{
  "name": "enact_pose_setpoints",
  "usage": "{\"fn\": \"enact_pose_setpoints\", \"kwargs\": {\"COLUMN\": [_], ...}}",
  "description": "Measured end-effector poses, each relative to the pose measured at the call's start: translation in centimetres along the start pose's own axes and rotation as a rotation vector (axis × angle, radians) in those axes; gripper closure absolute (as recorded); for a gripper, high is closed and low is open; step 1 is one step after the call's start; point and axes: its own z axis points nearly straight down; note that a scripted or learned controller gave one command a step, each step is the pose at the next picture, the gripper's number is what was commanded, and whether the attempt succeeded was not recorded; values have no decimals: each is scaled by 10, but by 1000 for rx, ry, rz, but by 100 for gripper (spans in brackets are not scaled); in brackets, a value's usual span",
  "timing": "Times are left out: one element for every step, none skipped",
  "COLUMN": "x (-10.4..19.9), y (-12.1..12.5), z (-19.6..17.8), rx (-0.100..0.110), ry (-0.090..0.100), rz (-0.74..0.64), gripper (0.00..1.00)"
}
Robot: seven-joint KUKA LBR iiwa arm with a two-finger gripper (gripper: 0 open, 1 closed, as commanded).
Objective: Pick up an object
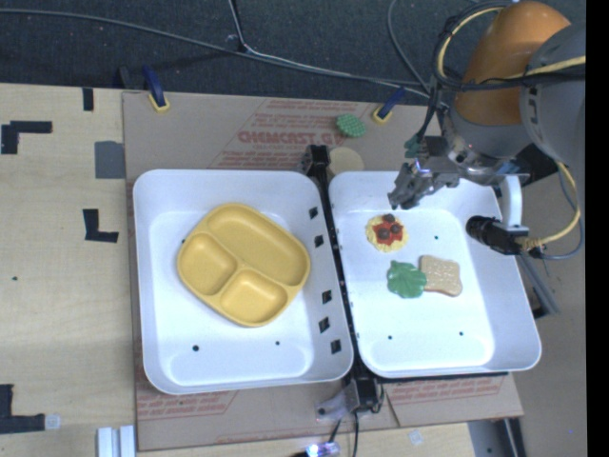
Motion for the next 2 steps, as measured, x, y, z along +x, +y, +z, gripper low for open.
{"fn": "enact_pose_setpoints", "kwargs": {"x": [63, 109], "y": [-10, -10], "z": [0, 1], "rx": [1, 0], "ry": [0, 0], "rz": [-1, 1], "gripper": [100, 100]}}
